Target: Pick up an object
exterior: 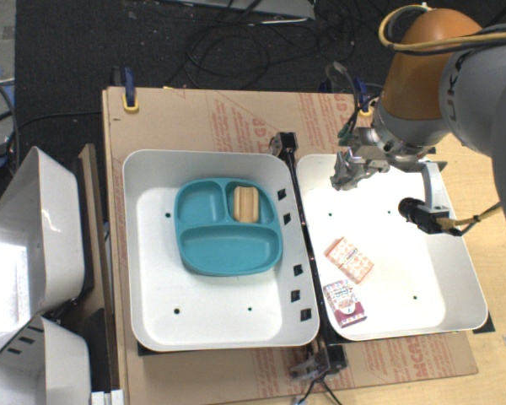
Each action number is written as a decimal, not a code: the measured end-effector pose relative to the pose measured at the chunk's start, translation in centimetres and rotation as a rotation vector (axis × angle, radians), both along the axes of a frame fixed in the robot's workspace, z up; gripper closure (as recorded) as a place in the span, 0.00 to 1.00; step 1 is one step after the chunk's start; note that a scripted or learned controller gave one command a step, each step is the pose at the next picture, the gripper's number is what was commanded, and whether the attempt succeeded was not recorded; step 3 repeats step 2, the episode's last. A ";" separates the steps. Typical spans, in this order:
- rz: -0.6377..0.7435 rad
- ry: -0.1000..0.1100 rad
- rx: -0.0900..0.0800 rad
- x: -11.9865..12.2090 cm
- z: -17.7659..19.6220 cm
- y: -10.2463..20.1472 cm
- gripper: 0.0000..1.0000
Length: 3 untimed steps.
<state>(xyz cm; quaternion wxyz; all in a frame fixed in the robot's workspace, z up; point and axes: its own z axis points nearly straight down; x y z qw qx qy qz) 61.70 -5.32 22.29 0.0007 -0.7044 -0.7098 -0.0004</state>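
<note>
- Surface (236, 112): brown board, red print on it, carrying two white bins side by side.
- Left bin (152, 310): holds a teal tray (223, 243) with three compartments, sitting a little above the bin's middle.
- Tray's upper-right compartment has a tan block (246, 204) in it, standing lengthwise top to bottom. The other two compartments show bare teal.
- Right bin (438, 285): two small flat items in its lower-left part.
- Packet (349, 259): orange and white pattern, lying flat, turned at a slant, near the bin's left side.
- Card (344, 301): white top, dark magenta lower end, flat, just below the packet and close to the bin's lower-left corner. The two are near each other; whether they touch at a corner I cannot tell.
- Arm (481, 83): grey, reaching in from the right, with an orange band (426, 62) above the wrist.
- Gripper (352, 175): over the upper-left part of the right bin, well apart from packet and card. Height above the bin floor cannot be judged.
- Gripper state: cannot tell; the tip is small and dark against the wrist hardware. Nothing visible held at it.
- Black fitting (422, 213) with a cable sits to the right of the gripper, over the right bin.
- Black clips (295, 268) run along the divide between the bins.
- Yellow clamp (131, 104) at the surface's upper-left corner.
- Floor above the surface: dark, with loose cables (228, 36).
</note>
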 end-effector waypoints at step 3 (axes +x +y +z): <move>0.000 -0.002 0.000 2.0 -0.3 9.9 1.00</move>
